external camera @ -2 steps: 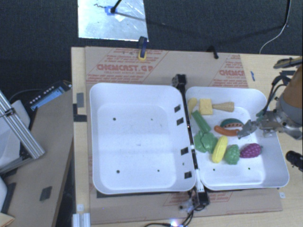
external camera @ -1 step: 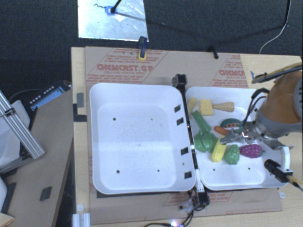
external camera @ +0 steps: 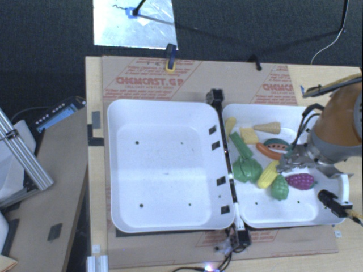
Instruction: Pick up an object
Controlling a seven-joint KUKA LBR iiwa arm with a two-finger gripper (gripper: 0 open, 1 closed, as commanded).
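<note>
Objects: toy foods clustered in the right bin [external camera: 306, 217], right of frame centre. All lie loose on its floor, so any one is a candidate for the pick.
Nearest candidates: yellow corn [external camera: 267, 174] and purple grapes [external camera: 300, 181] lie just beside the gripper, corn to its lower left, grapes just below. A red-and-green piece [external camera: 274, 148] sits just above left.
Other pieces: green leafy vegetable [external camera: 245, 169] and a long green piece [external camera: 240, 145] near the divider; small green piece [external camera: 279, 190] below the corn; yellow block [external camera: 248, 135], cone [external camera: 266, 127] toward the bin's upper part.
Gripper: gripper [external camera: 290, 160] low over the cluster, reaching in from the right edge. Fingers too small and dark to read; cannot tell whether open or closed, nor whether anything is held.
Why so placed: judged a descent onto the crowded middle, where a closing grasp has the best odds of catching something.
Risk: pieces touch or nearly touch; a neighbour may get nudged.
Left bin: left bin [external camera: 164, 163] at frame centre.
Worktop: worktop [external camera: 147, 78] carries both bins on printed cardboard.
</note>
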